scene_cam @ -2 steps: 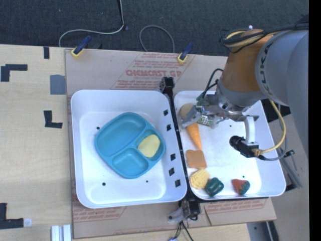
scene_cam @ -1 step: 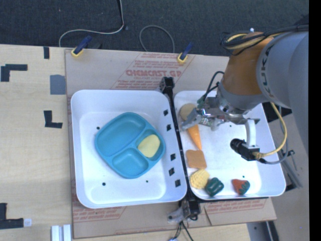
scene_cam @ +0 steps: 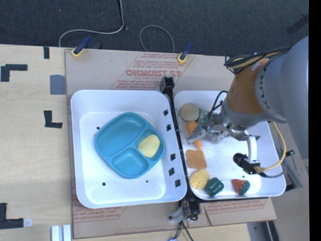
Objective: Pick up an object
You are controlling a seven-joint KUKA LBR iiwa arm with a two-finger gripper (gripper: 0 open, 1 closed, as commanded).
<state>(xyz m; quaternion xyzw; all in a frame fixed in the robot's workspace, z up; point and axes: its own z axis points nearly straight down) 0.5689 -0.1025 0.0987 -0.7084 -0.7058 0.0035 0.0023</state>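
While red board lettering stays unreadable, tool [scene_cam: 200, 130] grip state cannot be told.

Bench [scene_cam: 30, 149]: pale wood, spread across the frame's lower and left parts.
Cardboard sheet [scene_cam: 135, 72]: lay flat on the bench, centre of frame, red print along its upper part.
Left bin [scene_cam: 80, 149]: rested on the sheet, centre-left.
Right bin [scene_cam: 273, 185]: sat just beside it, centre-right.
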